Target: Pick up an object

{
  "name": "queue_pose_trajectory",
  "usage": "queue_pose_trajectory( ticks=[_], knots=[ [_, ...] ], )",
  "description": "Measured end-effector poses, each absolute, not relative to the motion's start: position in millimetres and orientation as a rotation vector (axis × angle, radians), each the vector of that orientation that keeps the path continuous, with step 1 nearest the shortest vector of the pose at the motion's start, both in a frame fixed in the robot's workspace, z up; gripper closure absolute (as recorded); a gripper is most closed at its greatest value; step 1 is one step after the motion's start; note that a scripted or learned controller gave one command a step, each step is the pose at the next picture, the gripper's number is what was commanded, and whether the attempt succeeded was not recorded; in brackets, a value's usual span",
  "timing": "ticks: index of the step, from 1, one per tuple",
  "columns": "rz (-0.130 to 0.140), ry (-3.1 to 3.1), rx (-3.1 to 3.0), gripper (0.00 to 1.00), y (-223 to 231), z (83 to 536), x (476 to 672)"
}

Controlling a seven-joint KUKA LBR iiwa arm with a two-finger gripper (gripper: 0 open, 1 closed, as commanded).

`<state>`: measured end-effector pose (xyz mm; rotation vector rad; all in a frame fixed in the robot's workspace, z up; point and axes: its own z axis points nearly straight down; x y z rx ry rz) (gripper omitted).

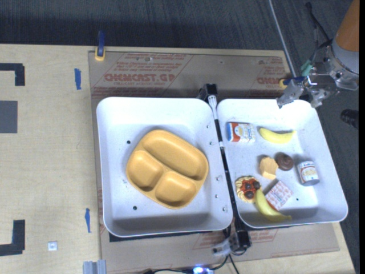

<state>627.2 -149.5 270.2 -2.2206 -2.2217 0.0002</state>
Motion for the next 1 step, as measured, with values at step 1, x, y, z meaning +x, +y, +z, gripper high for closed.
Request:
queue_pose_trajectory(
  ticks=[1],
  knots=[
    [0.001, -2.221, -2.223, 0.0, -213.1, 159.8, 556.9]
  ],
)
